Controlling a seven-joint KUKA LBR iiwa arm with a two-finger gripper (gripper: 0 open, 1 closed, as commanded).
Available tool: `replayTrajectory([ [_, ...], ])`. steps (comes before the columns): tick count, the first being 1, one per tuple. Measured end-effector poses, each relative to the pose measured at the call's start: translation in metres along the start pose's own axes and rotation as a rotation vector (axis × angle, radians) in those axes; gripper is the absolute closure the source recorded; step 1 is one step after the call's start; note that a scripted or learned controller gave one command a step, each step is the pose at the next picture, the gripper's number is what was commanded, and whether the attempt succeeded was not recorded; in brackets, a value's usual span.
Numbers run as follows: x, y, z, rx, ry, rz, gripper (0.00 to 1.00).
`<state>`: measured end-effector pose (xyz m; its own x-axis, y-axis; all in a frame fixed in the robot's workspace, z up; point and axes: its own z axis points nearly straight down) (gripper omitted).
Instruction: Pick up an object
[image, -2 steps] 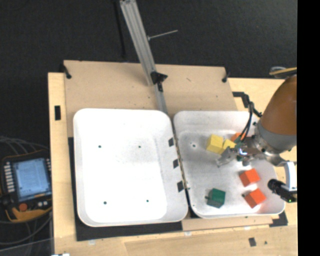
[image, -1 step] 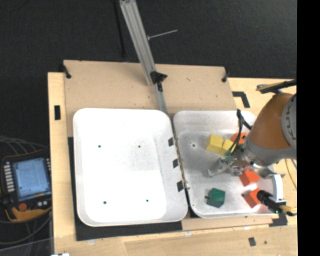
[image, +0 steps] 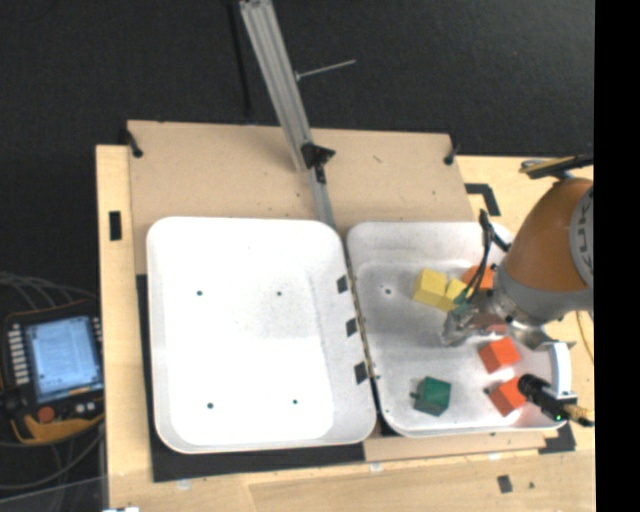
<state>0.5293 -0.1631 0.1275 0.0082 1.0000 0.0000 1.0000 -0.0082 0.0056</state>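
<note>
The right bin (image: 400, 250) holds a yellow block (image: 433, 288), a green block (image: 432, 395), an orange block (image: 498, 354) and another orange block (image: 506, 397) near the bin's front right corner. My gripper (image: 462, 326) reaches down into this bin from the right, just below and right of the yellow block and left of the upper orange block. Its tips sit close to the bin floor. The orange-banded wrist (image: 545, 250) hides part of the bin's right side, and a bit of orange (image: 472, 277) peeks out beside the yellow block.
The left bin (image: 250, 330) lies beside the right one, divided by their touching rims. A slanted metal rod (image: 285, 90) rises from behind the bins. A handheld control pendant (image: 55, 365) rests off the bench at the left.
</note>
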Motion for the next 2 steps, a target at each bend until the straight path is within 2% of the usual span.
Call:
replayTrajectory([
  [1,0.003,0.002,-0.064,-0.003,-0.002,-0.011,1.0],
  [2,-0.003,0.005,-0.108,-0.002,-0.002,-0.012,1.0],
])
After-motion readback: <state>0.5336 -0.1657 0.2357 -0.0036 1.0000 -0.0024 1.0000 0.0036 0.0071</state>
